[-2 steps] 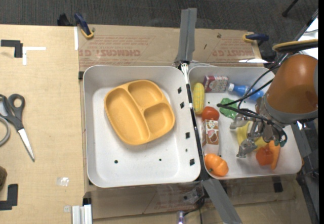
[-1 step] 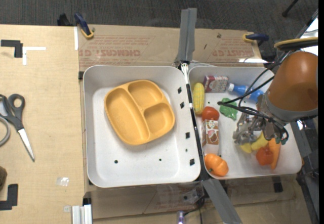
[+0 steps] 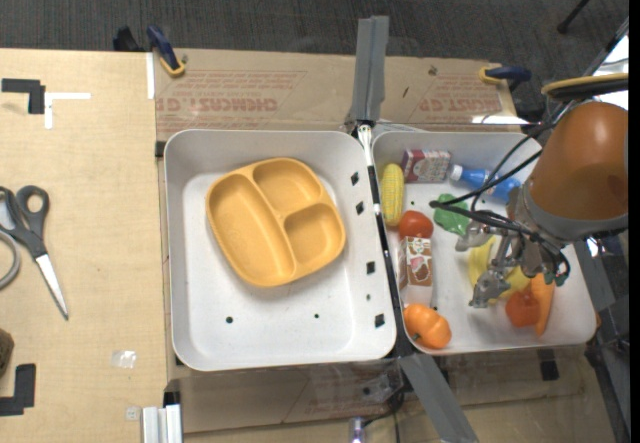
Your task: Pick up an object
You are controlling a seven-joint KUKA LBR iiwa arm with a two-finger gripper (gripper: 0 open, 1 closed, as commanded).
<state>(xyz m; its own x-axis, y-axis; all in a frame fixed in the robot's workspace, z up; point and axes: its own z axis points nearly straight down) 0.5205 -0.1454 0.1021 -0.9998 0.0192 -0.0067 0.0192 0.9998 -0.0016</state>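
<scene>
Toys crowd the right bin (image 3: 580,336), corn (image 3: 393,189) and tomato (image 3: 415,225) leftward, around the gripper (image 3: 489,291), jaws' state unclear.

Right bin (image 3: 470,339) toys: corn cob (image 3: 393,189) upright at left wall, tomato (image 3: 415,225) below it, orange fruit (image 3: 430,327) near front corner, banana (image 3: 484,258) mid, orange carrot-like piece (image 3: 528,305) at right

A yellow three-compartment plastic plate (image 3: 276,220) is set in the left shallow white bin (image 3: 190,261); small toy foods are crowded into the right shallow white bin (image 3: 440,136), under the two-finger gripper (image 3: 489,289).
</scene>
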